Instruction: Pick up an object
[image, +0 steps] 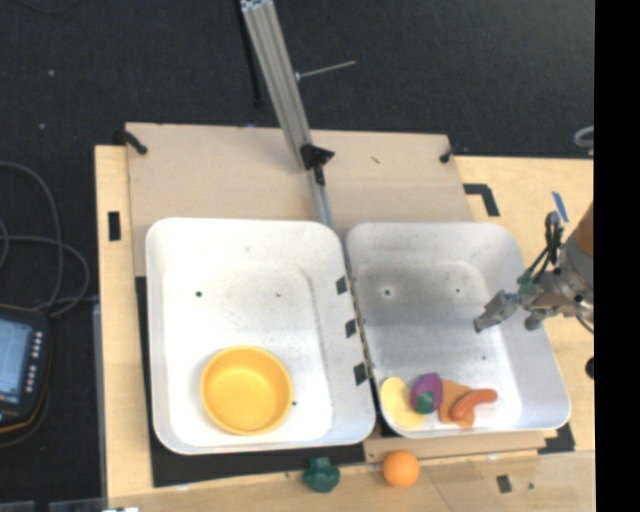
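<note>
**Nothing Picked Up Yet**

The gripper (497, 312) hangs over the right bin (420, 265), near its right side. It is too small and blurry to tell how it is set, and nothing shows in it. So the job is only starting.

The toys lie in a pile at the bottom of that bin: a purple toy (427, 386), an orange toy (470, 401) and a yellow piece (393, 398). A yellow bowl (246, 389) sits in the left bin (240, 265).

An orange ball (400, 468) and a green toy (321, 475) lie on the bench. No words or labels can be read.
</note>
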